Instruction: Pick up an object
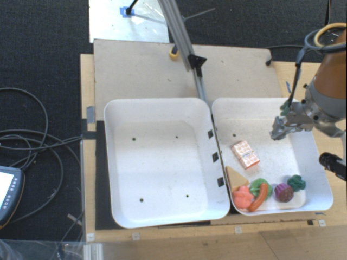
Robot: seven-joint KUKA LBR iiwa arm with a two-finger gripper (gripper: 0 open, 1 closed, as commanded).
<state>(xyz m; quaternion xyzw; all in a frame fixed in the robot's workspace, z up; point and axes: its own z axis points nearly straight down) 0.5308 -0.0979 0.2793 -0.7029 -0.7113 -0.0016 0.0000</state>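
Note:
The right bin [233, 110] holds several small toy foods. A pink-and-white box [245, 154] lies near its middle. Along the front wall sit a tan wedge [235, 175], an orange-red lump [243, 197], a green leafy piece [259, 185] with a red sausage [259, 196] across it, a purple ball [283, 192] and a dark green floret [296, 182]. My gripper [280, 130] hangs over the bin's right half, above and to the right of the box, with nothing visible between its fingers.
The left bin [116, 118] stands beside the right one, a black-marked divider edge [215, 157] between them. A slanted grey pole [179, 28] rises from the bench behind the bins. Cables and a pendant [8, 191] lie on the floor at left.

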